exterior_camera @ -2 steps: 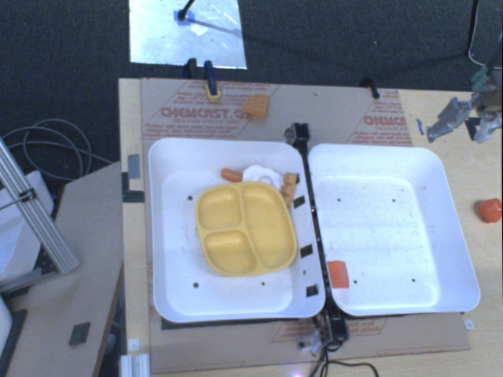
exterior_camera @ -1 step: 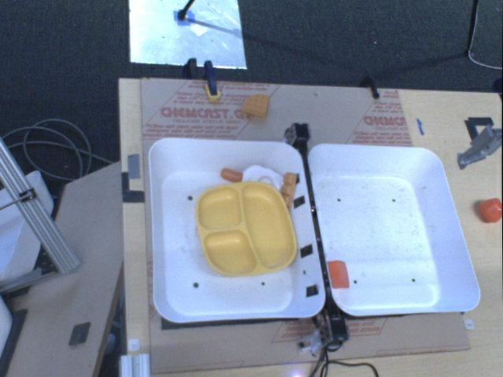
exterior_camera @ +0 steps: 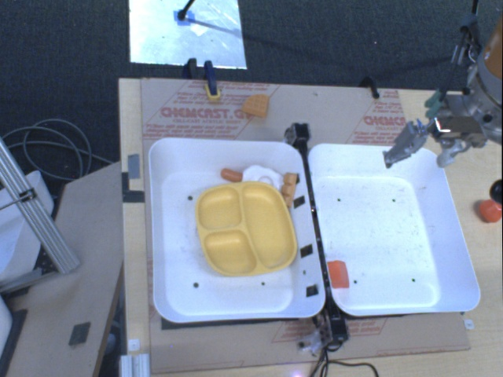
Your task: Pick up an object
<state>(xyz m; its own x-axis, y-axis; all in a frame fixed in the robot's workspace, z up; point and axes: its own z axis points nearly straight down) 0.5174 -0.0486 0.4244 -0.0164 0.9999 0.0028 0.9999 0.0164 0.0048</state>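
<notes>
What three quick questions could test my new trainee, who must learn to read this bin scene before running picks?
1. True or false: the yellow tray lies in the right bin.
2. Which bin holds the orange block: A left, B right?
3. Fill in: the end effector hovers over the right bin's far ____ corner.

Key:
1. False; it lies in the left bin.
2. B, near the front left corner of that bin.
3. Right.
</notes>
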